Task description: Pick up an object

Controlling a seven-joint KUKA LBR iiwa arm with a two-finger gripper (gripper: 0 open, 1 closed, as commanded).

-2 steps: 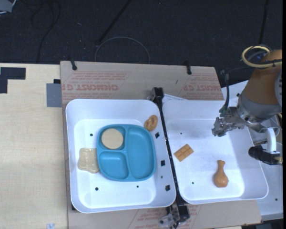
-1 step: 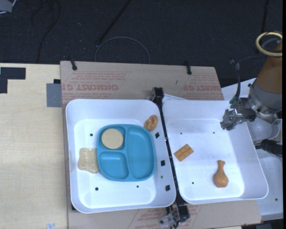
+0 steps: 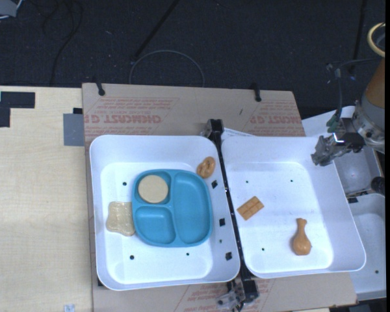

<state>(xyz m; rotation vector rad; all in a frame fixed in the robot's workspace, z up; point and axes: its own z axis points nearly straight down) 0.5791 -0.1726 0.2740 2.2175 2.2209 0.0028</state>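
In the right bin (image 3: 325, 252) lie a tan waffle-like block (image 3: 250, 208) near its left side and a brown drumstick-shaped piece (image 3: 301, 238) toward the front right. The left bin (image 3: 104, 259) holds a blue divided plate (image 3: 172, 208) with a round beige biscuit (image 3: 152, 188) in its upper-left compartment. A pale bread slice (image 3: 120, 218) lies just left of the plate, and a small brown pastry (image 3: 206, 167) sits at the bin's back right corner. My gripper (image 3: 326, 149) hangs over the right bin's back right rim, apart from every object.
A black divider (image 3: 225, 203) runs between the two bins. Cardboard (image 3: 182, 112) lies under and behind them. The arm's orange band (image 3: 375, 86) shows at the right edge, with cables near it.
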